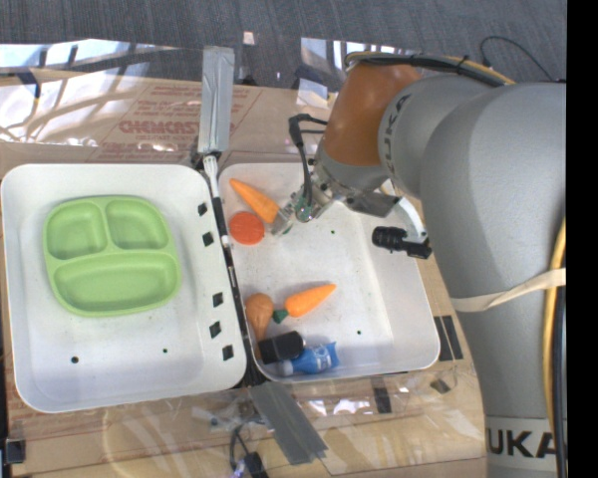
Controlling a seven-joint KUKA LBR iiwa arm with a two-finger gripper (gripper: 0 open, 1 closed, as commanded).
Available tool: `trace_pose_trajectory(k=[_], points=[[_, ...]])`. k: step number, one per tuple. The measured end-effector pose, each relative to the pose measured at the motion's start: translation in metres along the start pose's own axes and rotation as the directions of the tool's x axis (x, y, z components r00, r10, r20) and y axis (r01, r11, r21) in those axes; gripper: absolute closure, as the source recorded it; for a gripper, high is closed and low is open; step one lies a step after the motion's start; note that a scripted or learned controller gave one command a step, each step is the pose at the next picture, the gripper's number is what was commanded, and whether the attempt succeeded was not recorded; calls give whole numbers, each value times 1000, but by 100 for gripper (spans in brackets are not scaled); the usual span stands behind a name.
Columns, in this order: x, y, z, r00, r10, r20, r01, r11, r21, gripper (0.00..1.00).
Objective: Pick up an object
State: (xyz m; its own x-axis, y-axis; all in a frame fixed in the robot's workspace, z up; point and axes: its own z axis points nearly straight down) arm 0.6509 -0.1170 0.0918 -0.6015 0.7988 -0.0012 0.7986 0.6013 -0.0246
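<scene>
My gripper (291, 214) hangs low over the back left part of the right bin (399, 297). Its tips are right beside the end of an orange carrot (254, 200) that lies slanted near the bin's back left corner. A round red-orange piece (246, 228) sits just below that carrot, touching or nearly touching the bin's left wall. Nothing shows between the fingers. Nearer the front lie a second carrot (309, 299) with a green stub, a brownish-orange oval piece (259, 313), and a blue bottle with a black cap (301, 353).
The left bin (30, 267) holds a green divided plate (110, 255). A black-clipped divider wall (222, 277) separates the bins. The arm's grey body (478, 187) covers the right bin's right side. Cardboard lies behind the bins.
</scene>
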Motion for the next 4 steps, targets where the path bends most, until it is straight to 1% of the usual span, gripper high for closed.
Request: trace_pose_trajectory(k=[1,2,3,4], points=[[16,-3,3,964,266,-16,-266,964,6,0],[-3,-29,-43,999,44,-1,-44,999,-24,0],[34,-46,-119,1000,-1,0,1,1000,-26,0],[-16,-21,2,991,136,-11,-136,991,-11,0]])
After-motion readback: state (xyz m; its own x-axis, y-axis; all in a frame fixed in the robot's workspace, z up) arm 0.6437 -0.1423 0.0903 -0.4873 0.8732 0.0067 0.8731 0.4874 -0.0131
